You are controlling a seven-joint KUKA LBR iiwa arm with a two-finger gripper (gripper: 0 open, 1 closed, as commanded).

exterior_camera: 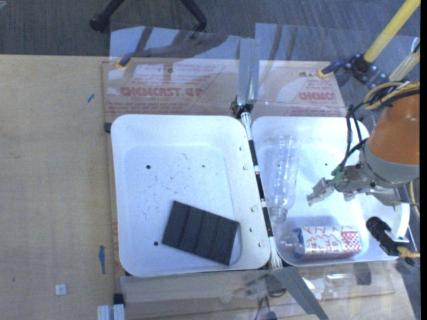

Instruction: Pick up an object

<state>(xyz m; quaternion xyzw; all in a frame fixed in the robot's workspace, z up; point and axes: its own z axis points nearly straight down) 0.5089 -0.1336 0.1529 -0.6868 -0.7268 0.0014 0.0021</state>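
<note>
1. Hard to make out: the gripper (321, 190) shows as a small grey form over the middle of the right bin (313, 129), blurred against the white floor; whether it is open or closed cannot be told; the arm (399, 139) behind it is cut off by the right edge of the view.
2. The clear plastic bottle (278, 172) is transparent, and its outline fades into the bin floor; it lies lengthwise beside the right bin's left wall, narrow end toward the near edge.
3. The red-and-white can (323, 241) lies on its side along the near edge of the right bin, starting close to the near-left corner; its print is not legible.
4. Position relative to the gripper: the bottle lies just to the left of it, apart; the can lies near it on the near-edge side, also apart; contact with either is not seen.
5. The dark ribbed block (200, 233) lies flat in the left bin (120, 179), toward the near edge and skewed to the walls; it is well apart from the gripper, across the divide between the bins.
6. Open room: the far part of the right bin floor is bare; the far half of the left bin carries only small specks; the can sits tight to its near wall and the bottle close to its left wall; the right bin's right side is taken up by the arm.
</note>
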